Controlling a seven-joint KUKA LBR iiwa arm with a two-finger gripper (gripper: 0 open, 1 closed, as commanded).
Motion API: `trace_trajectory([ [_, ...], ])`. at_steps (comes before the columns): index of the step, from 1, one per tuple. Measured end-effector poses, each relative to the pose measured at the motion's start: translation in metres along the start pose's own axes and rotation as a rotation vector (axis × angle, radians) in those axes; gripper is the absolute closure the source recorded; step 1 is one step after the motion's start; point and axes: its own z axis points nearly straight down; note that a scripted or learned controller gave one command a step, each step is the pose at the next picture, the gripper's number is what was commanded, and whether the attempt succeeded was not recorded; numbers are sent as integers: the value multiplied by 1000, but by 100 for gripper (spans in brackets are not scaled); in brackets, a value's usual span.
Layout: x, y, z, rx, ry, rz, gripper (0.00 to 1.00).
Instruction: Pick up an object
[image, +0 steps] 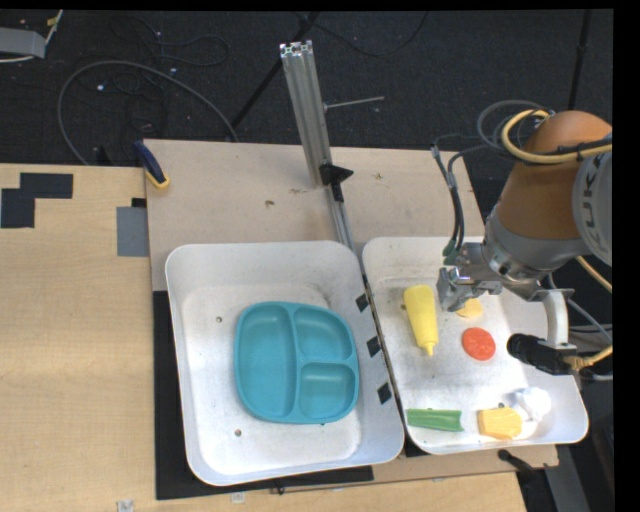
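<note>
In the right bin (400, 262) lie a yellow squeeze bottle (422, 317), a red round piece (479, 344), a green bar (434, 420), a yellow block (499, 424) and a small white object (533, 403). A pale yellow piece (469, 310) peeks out just under the gripper. My gripper (457, 292) hangs low over the bin's upper middle, right of the bottle's top and above the red piece. I see nothing held in it.
The left bin (195, 300) holds a teal divided plate (296, 361). A metal post (308, 110) rises behind the bins. Black clips (368, 320) sit along the seam between the bins. The arm's grey body (545, 215) covers the right bin's far right corner.
</note>
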Motion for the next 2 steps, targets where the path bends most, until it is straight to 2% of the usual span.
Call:
trace_trajectory([
  [1,-1,1,-52,-1,0,0,100],
  [2,48,-1,-51,6,2,-3,100],
])
